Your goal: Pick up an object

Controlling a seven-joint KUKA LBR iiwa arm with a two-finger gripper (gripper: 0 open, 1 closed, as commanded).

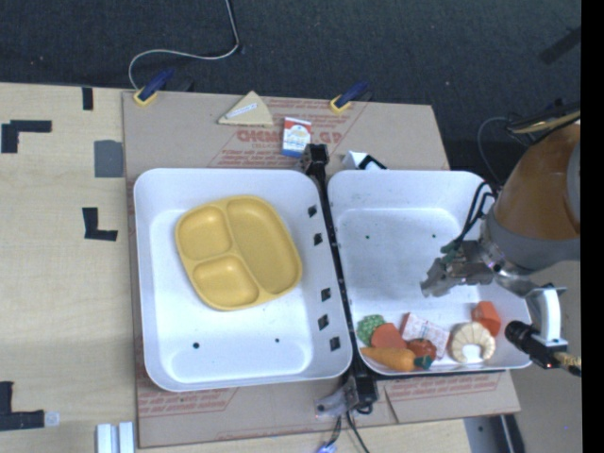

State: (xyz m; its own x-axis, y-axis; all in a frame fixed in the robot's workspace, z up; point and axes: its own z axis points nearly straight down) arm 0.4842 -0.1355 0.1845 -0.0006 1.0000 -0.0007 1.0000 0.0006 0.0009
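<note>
A: Where did the toy food lie from the gripper?

B: Just below it in the camera view, heaped along the right bin's near wall. Whether the jaws were spread, I couldn't tell.

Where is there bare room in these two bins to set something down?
The right bin has bare floor across its upper half, between the top wall and the gripper. The left bin has bare floor below the yellow plate. It is crowded along the right bin's lower edge, where the toy food sits.
</note>
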